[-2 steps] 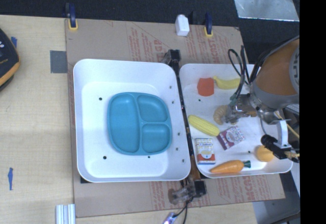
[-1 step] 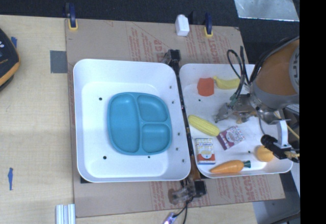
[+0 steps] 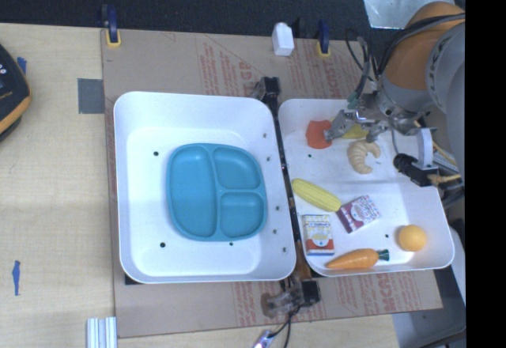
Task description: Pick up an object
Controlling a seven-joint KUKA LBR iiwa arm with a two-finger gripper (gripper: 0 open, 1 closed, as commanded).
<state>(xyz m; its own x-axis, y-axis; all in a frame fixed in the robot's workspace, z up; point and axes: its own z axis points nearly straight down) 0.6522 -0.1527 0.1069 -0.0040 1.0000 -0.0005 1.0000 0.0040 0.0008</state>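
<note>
You'll find the gripper (image 3: 353, 124) low at the right bin's (image 3: 443, 259) far end, just above the croissant (image 3: 364, 156), with a red piece (image 3: 318, 134) on its left; its grip is too blurred to judge.

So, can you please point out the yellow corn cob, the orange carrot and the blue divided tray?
yellow corn cob (image 3: 316, 194): camera view, middle of the cob.
orange carrot (image 3: 353, 260): camera view, middle of the orange body.
blue divided tray (image 3: 190, 196): camera view, floor of its large left compartment.
</note>
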